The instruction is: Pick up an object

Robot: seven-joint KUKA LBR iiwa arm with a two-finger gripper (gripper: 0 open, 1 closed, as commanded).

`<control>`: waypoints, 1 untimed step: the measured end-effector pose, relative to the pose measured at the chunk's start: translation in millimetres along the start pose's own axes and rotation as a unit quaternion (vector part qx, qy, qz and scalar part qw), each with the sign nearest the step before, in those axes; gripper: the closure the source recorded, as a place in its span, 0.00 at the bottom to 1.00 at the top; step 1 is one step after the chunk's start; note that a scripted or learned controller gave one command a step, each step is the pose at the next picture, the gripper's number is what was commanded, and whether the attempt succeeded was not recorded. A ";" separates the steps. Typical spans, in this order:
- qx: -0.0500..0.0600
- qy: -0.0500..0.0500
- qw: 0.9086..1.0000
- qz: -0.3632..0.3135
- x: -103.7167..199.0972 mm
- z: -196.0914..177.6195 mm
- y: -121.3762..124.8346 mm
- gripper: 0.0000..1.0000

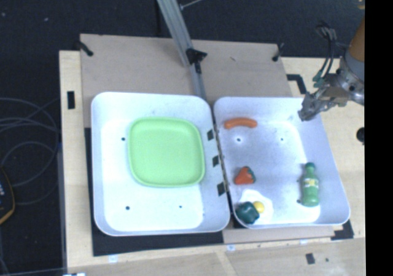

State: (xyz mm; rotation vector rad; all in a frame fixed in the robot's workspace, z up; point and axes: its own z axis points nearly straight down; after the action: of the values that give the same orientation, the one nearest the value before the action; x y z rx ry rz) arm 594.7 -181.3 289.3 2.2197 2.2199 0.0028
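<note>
Here, one green bottle lies near-right; one orange sausage, one green plate. Whether the gripper grips anything is unclear.

A single fixed camera looks down from above at a slant and from some way off, wide enough to take in the whole bench with dark floor around it. The left bin and right bin fill the middle of the frame, while the arm enters at the right edge.
</note>
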 end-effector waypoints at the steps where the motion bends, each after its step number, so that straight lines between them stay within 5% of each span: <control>1: 0.001 0.000 1.000 -0.002 58.3 -1.4 -3.2 1.00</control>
State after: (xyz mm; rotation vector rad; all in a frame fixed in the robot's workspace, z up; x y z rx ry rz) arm 591.5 -123.1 290.7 2.2167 2.2248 0.0020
